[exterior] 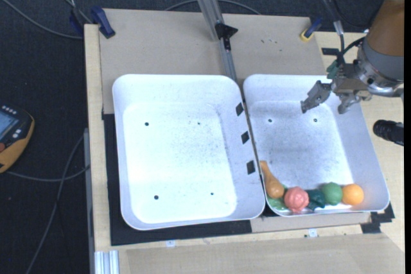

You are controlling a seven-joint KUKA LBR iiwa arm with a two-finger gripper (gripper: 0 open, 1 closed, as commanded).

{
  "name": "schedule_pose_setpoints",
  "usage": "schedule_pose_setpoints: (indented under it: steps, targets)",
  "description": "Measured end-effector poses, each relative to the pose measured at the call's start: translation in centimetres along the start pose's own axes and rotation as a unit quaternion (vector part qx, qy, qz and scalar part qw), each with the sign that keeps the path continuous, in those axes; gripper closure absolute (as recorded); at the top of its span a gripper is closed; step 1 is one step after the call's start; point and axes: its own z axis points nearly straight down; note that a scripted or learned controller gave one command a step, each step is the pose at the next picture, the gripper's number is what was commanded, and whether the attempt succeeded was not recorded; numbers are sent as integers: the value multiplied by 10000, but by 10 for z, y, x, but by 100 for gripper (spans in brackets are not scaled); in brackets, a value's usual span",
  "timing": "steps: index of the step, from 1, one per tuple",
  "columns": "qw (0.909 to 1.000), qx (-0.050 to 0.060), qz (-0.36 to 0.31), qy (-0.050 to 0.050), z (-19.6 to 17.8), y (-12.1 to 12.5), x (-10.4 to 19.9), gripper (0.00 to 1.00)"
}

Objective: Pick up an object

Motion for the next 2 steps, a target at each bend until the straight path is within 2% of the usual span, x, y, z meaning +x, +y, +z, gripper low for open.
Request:
schedule_pose_setpoints:
  steps: [1, 2]
  targets:
    - [10000, 14, -2, 0, 36, 4, 2, 0]
    - [10000, -13, 4, -4, 0, -4, -11, 0]
